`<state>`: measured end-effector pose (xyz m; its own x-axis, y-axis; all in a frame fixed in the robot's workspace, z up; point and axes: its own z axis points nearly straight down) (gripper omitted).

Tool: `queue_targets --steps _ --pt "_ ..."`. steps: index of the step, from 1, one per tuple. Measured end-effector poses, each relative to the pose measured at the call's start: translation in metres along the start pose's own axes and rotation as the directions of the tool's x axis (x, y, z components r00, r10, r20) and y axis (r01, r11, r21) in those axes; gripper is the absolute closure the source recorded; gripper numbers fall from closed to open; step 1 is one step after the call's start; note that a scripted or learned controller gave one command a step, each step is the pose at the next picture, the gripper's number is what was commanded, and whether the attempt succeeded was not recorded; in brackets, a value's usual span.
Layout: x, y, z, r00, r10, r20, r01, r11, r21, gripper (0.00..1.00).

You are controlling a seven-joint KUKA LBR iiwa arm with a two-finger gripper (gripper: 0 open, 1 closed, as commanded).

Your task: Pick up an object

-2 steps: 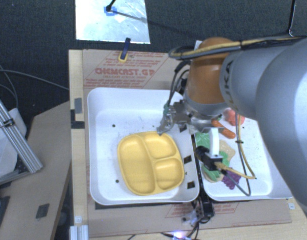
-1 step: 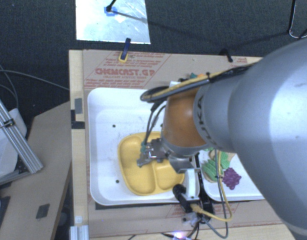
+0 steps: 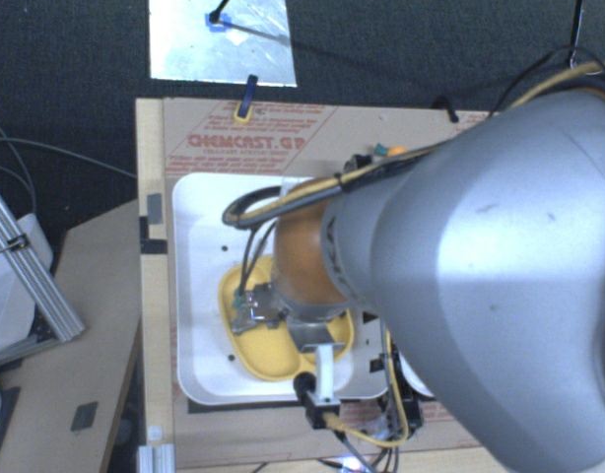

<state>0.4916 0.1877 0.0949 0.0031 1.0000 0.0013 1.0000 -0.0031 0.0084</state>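
We cannot tell whether the fingers are apart or together: the gripper (image 3: 288,328) hangs low over the left bin (image 3: 199,264), and the wrist and the orange band (image 3: 304,254) above it cover whatever the fingers are doing. What we do see is a yellow object (image 3: 258,353) lying flat on the bin floor directly beneath the gripper, spilling out from under it toward seven o'clock, with a thinner yellow edge showing at nine o'clock. It seems broad and rounded, its longer axis running roughly from eleven to five o'clock, though the arm hides much of it. Nothing shows the object lifted or caught, so we judge the grasp as not yet proven. The arm (image 3: 480,264) comes in from three o'clock, its big grey link filling the near right, bent steeply down at the wrist so the tool points almost straight at the bin. Cables (image 3: 248,215) loop off the wrist at ten o'clock. The bin sits on a brown board (image 3: 253,131) on the tabletop.
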Motion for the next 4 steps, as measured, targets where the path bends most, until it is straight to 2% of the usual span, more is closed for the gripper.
queue_targets --steps 1,2,3,4 --pt "-0.054 0.098 0.008 1.000 -0.002 -0.004 0.002 1.000 0.009 0.00" --pt "-0.020 0.017 0.008 1.000 -0.006 0.002 0.006 1.000 -0.004 0.00" --pt "-0.028 0.022 -0.005 1.000 0.000 0.009 0.000 1.000 -0.009 1.00" --pt "-0.005 0.004 0.003 1.000 0.001 0.006 -0.001 1.000 -0.025 1.00"
